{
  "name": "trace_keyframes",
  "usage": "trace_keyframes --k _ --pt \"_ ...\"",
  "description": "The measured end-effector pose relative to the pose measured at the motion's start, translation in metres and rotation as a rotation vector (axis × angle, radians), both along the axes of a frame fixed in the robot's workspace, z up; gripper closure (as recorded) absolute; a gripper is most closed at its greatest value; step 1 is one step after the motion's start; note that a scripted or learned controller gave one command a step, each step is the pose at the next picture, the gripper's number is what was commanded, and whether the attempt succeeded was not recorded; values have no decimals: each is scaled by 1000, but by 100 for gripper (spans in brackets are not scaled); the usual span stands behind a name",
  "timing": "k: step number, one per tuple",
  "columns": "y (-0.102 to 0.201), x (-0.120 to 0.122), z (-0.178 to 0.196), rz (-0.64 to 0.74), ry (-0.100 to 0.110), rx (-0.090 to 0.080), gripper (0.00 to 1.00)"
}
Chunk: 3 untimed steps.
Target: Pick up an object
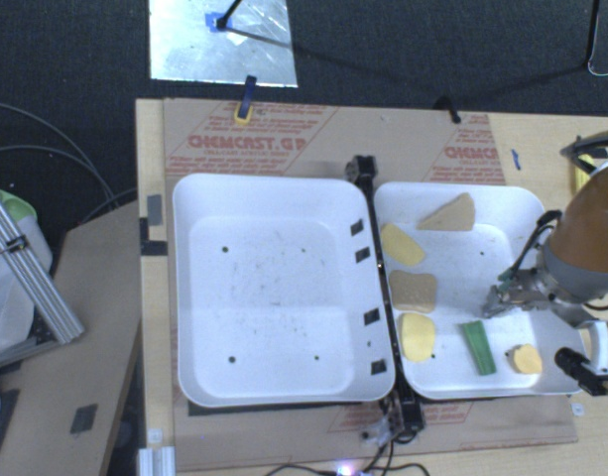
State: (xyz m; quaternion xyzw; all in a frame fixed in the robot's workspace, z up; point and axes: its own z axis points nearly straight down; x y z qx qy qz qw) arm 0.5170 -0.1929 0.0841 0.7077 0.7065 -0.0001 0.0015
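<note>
Arm [589,236] comes in from the right, over the right bin [527,204]. Gripper [504,300] sits low in the bin's right half, above the floor just right of centre. Can't tell if it's open or closed, too small and dark at this angle; nothing seen in its grasp. Objects all in the right bin: tan wedge [448,213] near the top, yellow piece [403,246] at upper left by the divider, tan square [415,290] just below it, yellow oval [417,336] below that. Green bar [477,347] lies near the bottom edge, tilted, just below-left of the gripper and apart from it. Small yellow round [526,359] in the bottom right corner area, right of the green bar. Left bin [274,201] has only specks on its floor. Both bins sit on cardboard [284,127] on the bench.
</note>
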Motion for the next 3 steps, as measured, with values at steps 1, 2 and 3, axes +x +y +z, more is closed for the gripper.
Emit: trace_keyframes --k 1,2,3 --pt "-15 -18 0 1 2 2 100" --pt "49 15 36 13 -4 3 100" --pt "36 -32 47 1 3 2 100"
